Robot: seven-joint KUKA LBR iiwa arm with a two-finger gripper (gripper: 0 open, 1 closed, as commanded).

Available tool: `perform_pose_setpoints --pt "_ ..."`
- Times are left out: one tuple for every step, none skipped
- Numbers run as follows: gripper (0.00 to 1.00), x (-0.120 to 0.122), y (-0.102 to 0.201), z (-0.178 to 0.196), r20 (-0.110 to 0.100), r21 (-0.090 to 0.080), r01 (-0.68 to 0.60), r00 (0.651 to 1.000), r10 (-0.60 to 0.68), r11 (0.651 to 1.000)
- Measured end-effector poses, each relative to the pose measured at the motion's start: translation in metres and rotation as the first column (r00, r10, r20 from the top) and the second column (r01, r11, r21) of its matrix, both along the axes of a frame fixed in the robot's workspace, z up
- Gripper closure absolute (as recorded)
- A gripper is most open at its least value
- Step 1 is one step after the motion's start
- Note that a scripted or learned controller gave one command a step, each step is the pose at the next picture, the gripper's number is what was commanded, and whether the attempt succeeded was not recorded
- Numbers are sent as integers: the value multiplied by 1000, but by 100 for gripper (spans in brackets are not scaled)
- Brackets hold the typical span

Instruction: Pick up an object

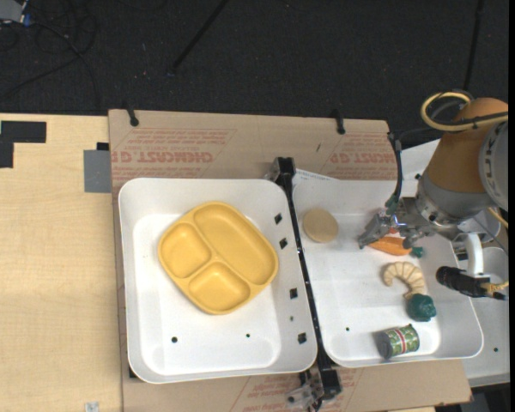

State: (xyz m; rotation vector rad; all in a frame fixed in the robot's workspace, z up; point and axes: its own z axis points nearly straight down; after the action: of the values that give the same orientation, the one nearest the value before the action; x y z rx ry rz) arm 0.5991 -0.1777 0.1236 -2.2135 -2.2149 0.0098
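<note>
The claw (pixel 379 230) was low in the right bin (pixel 352 333), near its far right side, just beside an orange object (pixel 390 246). I cannot tell if it touched or held that object, or how the claw was set. Near it lay a croissant-shaped piece (pixel 402 273), a teal ball (pixel 421 306) and a small can (pixel 398 341) on its side. A tan disc (pixel 320 226) lay near the divider. The left bin (pixel 146 333) carried a yellow divided plate (pixel 217 256).

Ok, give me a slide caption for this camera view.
Gripper low in the right bin beside an orange piece; yellow divided plate in the left bin.
</note>
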Motion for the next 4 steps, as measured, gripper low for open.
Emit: perform_pose_setpoints --pt "0 6 -4 -15 27 -11 2 1000 -1 1000" --pt "100 5 -6 -10 20 -13 3 1000 -3 1000" --pt "100 7 1 47 10 -2 -2 1000 2 1000" --pt "100 8 1 94 10 -3 -2 1000 2 1000"
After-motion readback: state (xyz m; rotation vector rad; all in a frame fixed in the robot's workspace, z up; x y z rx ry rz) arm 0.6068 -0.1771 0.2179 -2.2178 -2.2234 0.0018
